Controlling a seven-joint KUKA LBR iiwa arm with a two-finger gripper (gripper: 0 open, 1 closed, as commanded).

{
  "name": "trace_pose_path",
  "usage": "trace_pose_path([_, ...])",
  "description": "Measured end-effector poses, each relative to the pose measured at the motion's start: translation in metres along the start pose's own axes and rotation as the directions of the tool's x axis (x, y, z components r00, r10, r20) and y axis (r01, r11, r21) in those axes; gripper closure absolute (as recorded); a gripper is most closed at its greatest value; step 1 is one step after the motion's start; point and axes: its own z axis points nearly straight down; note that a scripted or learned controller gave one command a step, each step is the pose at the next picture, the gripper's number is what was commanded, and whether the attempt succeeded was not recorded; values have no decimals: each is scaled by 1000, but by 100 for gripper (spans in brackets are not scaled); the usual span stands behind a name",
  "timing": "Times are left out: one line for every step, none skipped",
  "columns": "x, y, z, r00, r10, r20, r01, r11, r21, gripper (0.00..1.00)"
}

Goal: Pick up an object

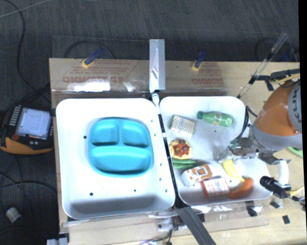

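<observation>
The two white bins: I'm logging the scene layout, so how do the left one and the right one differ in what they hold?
The left bin holds one large blue divided tray; the right bin holds many small items, among them a green bottle, a checkered packet and a red-labelled container. The gripper reaches into the right bin, not the left bin. Both are shallow, white and rounded at the corners.

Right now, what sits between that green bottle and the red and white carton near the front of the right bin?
In the camera view, the gripper and a small yellow piece lie between the green bottle and the carton, over bare white bin floor.
</observation>
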Motion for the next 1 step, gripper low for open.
trace_pose_path([36,69,-87,991,130,10,-130,991,16,100])
